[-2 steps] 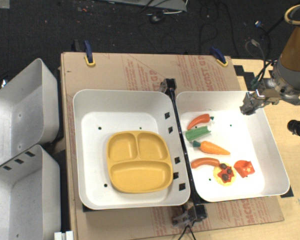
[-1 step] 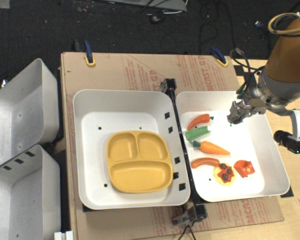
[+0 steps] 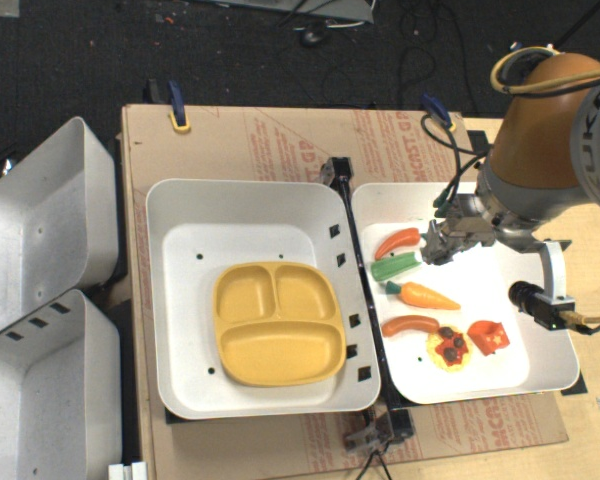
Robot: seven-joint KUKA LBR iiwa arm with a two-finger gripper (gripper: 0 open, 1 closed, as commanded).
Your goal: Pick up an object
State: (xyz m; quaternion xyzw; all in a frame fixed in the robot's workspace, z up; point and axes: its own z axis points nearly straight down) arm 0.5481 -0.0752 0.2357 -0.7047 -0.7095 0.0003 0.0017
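In the right bin [image 3: 540, 368] lie several toy foods: a red-orange chili [image 3: 397, 240], a green piece [image 3: 394, 265], an orange carrot [image 3: 429, 295], a red sausage [image 3: 410, 325], a small pizza slice [image 3: 449, 347] and a red pepper piece [image 3: 488, 336]. My gripper [image 3: 435, 245] hangs low over the bin, just right of the chili and the green piece. Nothing shows between its fingers.
The left bin [image 3: 170, 268] holds a yellow divided plate [image 3: 278, 322]. A black divider [image 3: 355, 268] runs between the bins. The grey arm with its orange band [image 3: 550, 118] reaches in from the right, over the right bin's far corner. Grey shells [image 3: 40, 268] stand left of the bench.
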